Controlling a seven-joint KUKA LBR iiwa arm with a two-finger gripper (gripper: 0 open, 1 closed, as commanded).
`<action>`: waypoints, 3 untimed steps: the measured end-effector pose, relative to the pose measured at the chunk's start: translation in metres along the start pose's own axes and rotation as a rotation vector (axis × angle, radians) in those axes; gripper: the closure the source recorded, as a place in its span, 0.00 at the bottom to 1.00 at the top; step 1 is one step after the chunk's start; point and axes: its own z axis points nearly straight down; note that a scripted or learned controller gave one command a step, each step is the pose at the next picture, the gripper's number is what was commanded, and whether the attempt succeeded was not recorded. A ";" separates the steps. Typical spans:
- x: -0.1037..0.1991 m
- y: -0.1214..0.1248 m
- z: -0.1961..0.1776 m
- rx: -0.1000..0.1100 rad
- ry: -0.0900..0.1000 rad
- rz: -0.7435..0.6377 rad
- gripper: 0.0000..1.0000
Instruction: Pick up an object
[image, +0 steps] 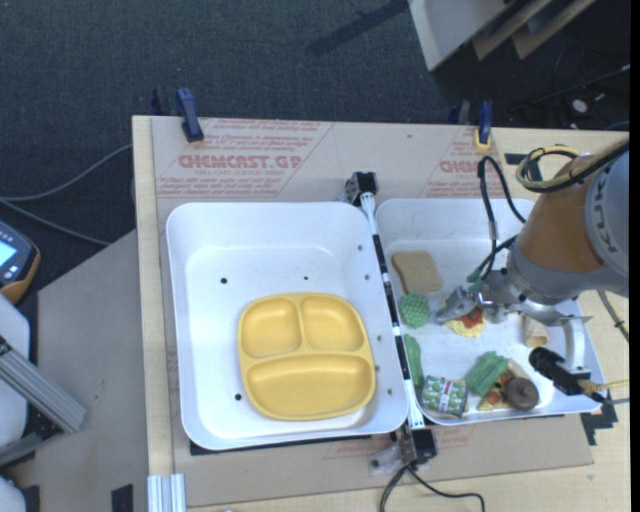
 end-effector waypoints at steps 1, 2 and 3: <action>0.001 0.003 -0.016 -0.011 -0.003 -0.001 1.00; 0.002 0.001 -0.012 -0.003 -0.001 -0.001 0.00; -0.045 -0.064 -0.002 0.003 0.010 -0.003 0.00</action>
